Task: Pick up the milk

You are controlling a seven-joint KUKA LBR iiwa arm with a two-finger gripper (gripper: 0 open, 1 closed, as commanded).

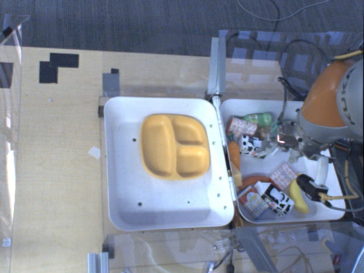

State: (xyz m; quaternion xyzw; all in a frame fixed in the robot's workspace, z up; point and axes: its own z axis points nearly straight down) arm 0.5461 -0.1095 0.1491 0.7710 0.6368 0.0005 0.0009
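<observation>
Right bin (341,215), upper middle: milk (246,145), cow-patterned, lying among clutter beside the jaws (272,143), whose spread cannot be told; approach step judged in hand, closing squarely over the milk called for next.

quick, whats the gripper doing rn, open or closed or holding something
Gripper: it sits low in the right white bin, beside the small cow-patterned milk carton; whether it grips anything cannot be told.
</observation>
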